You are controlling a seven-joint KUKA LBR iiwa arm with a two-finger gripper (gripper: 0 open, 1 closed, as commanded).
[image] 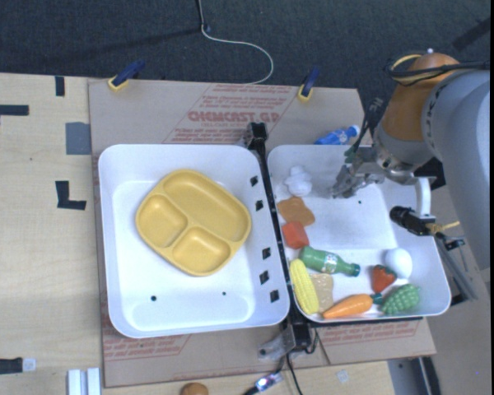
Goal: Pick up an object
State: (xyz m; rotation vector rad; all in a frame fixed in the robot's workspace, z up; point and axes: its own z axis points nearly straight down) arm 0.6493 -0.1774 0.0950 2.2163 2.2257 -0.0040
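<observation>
- The hand [346, 186] hangs over the right bin's [358, 220] far edge, above bare white floor; whether it is apart or together I cannot tell.
- Nothing shows clamped in it.
- Candidates lie toward the bin's near edge: bottle [329, 262], corn [303, 285], carrot [347, 306], egg [398, 262]. A white lump [298, 179] sits at the far left corner.
- Risk: descending here would likely close on nothing.
- Risk: the near pile is crowded, so a grasp may slip or nudge neighbours.
- The yellow tray [193, 220] fills the left bin [119, 220].
</observation>
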